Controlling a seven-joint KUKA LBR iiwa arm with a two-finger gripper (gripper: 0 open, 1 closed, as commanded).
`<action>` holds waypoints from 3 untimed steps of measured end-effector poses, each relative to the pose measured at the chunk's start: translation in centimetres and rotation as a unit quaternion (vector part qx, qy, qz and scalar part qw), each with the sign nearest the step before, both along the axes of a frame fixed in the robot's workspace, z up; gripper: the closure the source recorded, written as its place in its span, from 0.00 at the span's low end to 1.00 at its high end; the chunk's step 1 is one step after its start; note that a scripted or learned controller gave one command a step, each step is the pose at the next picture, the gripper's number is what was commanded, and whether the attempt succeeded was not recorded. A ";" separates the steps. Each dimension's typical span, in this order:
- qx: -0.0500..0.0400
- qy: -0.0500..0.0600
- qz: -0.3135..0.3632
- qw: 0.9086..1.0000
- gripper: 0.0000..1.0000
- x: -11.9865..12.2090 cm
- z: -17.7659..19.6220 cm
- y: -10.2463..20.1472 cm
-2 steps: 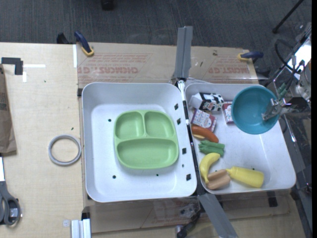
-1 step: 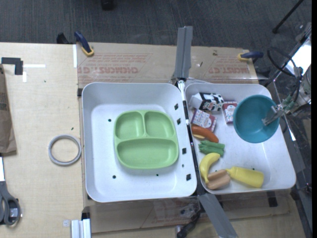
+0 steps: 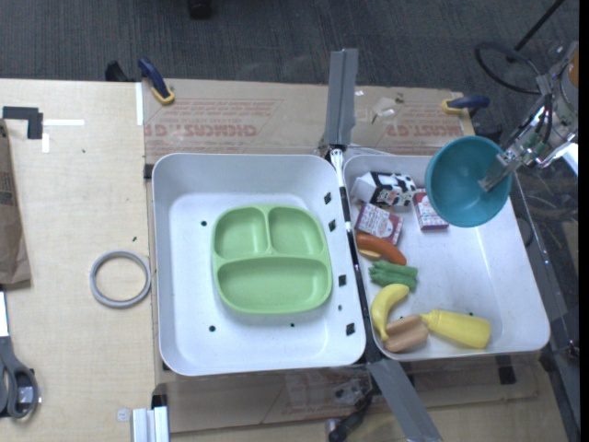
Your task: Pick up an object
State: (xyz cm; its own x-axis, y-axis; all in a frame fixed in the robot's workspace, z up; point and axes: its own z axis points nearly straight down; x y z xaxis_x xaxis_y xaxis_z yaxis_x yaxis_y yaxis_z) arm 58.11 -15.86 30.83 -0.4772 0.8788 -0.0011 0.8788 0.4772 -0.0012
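Observation:
A teal bowl (image 3: 463, 181) hangs tilted over the right bin's (image 3: 515, 284) far right corner. My gripper (image 3: 502, 166) reaches in from the right and is shut on the bowl's right rim. Below and to its left in that bin lie a cow-patterned carton (image 3: 395, 191), two red and white packets (image 3: 375, 221), an orange carrot (image 3: 378, 245), a green vegetable (image 3: 394, 274), a banana (image 3: 386, 308), a hot dog (image 3: 405, 333) and a yellow bottle (image 3: 457, 328).
The left bin (image 3: 175, 247) holds a green divided plate (image 3: 271, 258). On the bench to the left lie a grey tape ring (image 3: 121, 277), scissors (image 3: 14, 389) and a brown bag (image 3: 11, 215). Blue clamps (image 3: 157, 80) sit at the cardboard's far edge.

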 end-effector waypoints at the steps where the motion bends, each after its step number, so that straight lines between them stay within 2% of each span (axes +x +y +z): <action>1: 0.001 0.001 0.115 0.993 1.00 -5.0 -4.1 2.0; 2: 0.000 -0.001 0.235 0.972 1.00 -9.9 7.2 1.2; 3: 0.000 -0.001 0.235 0.972 0.00 -9.9 7.2 1.2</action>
State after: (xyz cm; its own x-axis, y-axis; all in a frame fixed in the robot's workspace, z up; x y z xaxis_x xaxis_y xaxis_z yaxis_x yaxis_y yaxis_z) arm 48.19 -14.70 38.07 -0.8259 0.5638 -0.0037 0.5638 0.8259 0.0004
